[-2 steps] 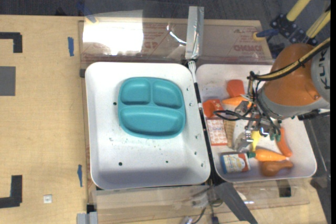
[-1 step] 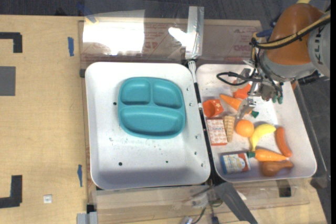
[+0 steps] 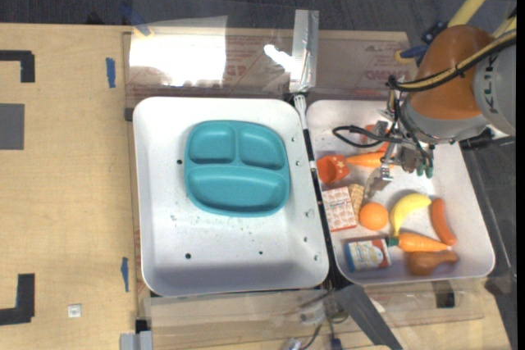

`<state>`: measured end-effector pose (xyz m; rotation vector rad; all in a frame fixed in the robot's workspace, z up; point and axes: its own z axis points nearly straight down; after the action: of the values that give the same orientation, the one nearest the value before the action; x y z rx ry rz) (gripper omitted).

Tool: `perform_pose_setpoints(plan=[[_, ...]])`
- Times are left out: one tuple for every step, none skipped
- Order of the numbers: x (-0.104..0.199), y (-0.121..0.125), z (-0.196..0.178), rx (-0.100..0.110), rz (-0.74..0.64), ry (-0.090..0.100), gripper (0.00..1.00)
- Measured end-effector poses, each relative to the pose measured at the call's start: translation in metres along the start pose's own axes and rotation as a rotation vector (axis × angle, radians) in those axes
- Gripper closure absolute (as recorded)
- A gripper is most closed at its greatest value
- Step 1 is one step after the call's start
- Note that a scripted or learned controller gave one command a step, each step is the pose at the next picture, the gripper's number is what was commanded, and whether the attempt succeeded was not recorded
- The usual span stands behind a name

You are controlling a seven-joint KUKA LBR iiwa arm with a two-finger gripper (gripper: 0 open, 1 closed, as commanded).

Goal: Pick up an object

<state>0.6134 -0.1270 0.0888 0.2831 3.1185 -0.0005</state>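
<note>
We hover jaws [image 3: 384,173], state unclear, w/ orange [image 3: 374,215] at 6 o'clock; light, stiff, slick, so grip across middle.

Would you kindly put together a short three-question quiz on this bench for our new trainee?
1. True or false: the teal plate lies in the left bin.
2. Which lies between the orange and the sausage? A) banana B) can C) cup
3. Fill in: the gripper hangs over the ___ bin.

Key: 1 true; 2 A; 3 right.
</note>
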Motion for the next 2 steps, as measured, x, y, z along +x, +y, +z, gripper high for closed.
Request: perform_pose_setpoints(plan=[[0.0037,0.0227,-0.0002,0.0,0.076,0.001,0.0],[0.0079,0.0278,-0.0004,-0.001,0.21,0.0,0.0]])
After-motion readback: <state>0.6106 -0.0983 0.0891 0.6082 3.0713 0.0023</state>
